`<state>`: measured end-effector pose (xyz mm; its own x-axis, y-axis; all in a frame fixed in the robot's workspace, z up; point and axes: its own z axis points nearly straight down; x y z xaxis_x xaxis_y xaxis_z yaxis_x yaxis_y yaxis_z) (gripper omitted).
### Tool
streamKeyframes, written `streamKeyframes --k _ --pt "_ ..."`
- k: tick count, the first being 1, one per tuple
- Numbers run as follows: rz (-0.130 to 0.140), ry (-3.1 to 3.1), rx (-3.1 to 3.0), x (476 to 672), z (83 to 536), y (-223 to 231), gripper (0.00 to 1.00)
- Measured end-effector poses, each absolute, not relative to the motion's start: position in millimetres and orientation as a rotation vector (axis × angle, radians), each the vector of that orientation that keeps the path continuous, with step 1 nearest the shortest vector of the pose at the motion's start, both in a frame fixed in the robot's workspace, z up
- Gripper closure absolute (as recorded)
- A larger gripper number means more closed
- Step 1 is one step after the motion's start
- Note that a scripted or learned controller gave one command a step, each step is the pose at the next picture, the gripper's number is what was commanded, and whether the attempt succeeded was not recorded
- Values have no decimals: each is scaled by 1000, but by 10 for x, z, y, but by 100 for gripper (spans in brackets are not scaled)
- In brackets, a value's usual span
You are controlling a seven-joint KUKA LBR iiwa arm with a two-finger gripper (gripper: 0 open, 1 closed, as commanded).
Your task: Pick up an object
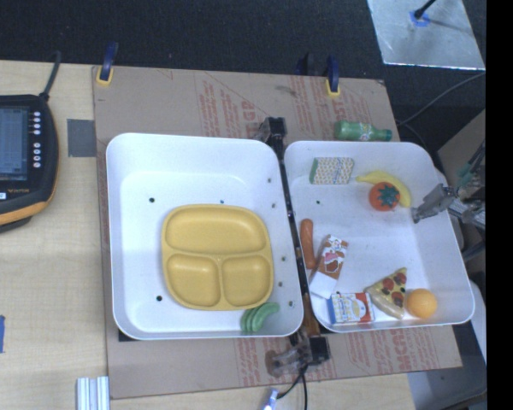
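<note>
gripper: at R edge of right bin, tips just over the rim wall; fingers look close together, nothing between them, but can't tell how far open.
tomato: nearest obj, just L of tips & slightly farther back; round, no clear long axis, green top.
banana: touching tomato on its far side; long axis runs L–R, curved, R end dips toward gripper.
patterned packet: farther L, back of bin; lies flat, long axis L–R.
sausage: well L of gripper, along bin's L wall; long axis front–back.
red/white wrapper: just R of sausage, tilted.
carton: front of bin, L of pizza slice; slice's point aims back-right.
orange: front R corner, touching slice; nearer the camera than gripper.
path to tomato: bare bin floor between tips & tomato.
left bin: well L; yellow tray inside, green pod at front R corner.
green bottle: outside bins, behind right bin, lying L–R.
pendant: far L on bench.
</note>
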<state>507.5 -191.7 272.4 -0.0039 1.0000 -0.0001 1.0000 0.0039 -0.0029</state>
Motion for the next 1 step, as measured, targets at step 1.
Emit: streamKeyframes --k 1 --pt "7 -2226 -2211 5457 1589 -1848 0"
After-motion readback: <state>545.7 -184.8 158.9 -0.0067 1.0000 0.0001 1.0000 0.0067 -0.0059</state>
